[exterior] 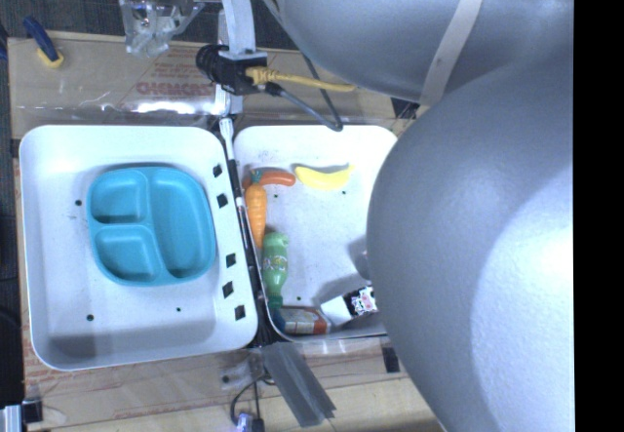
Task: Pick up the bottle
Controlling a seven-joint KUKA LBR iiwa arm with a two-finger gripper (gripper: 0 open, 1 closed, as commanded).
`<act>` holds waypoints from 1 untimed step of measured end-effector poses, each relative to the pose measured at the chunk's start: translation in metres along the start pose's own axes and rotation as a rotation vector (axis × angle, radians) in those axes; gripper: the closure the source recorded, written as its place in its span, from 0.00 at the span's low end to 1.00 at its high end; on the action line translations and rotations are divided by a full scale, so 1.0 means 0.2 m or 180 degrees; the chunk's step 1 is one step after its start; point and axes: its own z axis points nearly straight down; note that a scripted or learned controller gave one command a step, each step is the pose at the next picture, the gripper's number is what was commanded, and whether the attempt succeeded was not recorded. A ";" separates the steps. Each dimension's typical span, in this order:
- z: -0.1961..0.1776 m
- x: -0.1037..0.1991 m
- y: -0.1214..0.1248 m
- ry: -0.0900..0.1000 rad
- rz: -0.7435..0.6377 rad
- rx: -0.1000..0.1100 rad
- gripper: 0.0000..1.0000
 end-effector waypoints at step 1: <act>0.00 -0.05 0.08 0.0002 -0.0423 -0.0007 1.00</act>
